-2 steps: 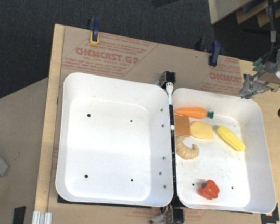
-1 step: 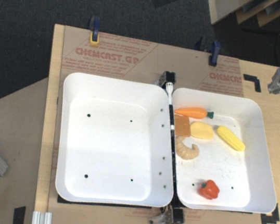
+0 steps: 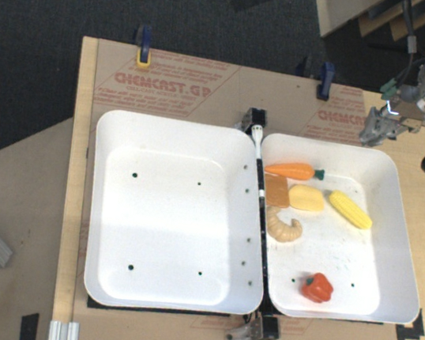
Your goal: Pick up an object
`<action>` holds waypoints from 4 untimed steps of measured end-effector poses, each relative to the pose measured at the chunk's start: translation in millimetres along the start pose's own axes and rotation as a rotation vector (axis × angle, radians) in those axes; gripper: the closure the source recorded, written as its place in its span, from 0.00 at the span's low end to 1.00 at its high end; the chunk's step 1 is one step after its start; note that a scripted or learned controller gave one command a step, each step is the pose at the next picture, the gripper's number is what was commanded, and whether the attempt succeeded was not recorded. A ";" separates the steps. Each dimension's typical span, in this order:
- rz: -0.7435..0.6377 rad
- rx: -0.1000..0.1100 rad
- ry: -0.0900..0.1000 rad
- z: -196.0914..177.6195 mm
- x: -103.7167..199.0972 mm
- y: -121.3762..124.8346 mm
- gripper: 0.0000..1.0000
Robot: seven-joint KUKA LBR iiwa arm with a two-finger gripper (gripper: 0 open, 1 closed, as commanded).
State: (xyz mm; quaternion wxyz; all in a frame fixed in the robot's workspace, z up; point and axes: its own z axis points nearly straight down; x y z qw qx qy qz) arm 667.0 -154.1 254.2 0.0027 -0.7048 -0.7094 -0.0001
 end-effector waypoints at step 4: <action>0.005 -0.019 -0.015 -61.4 -65.3 1.4 1.00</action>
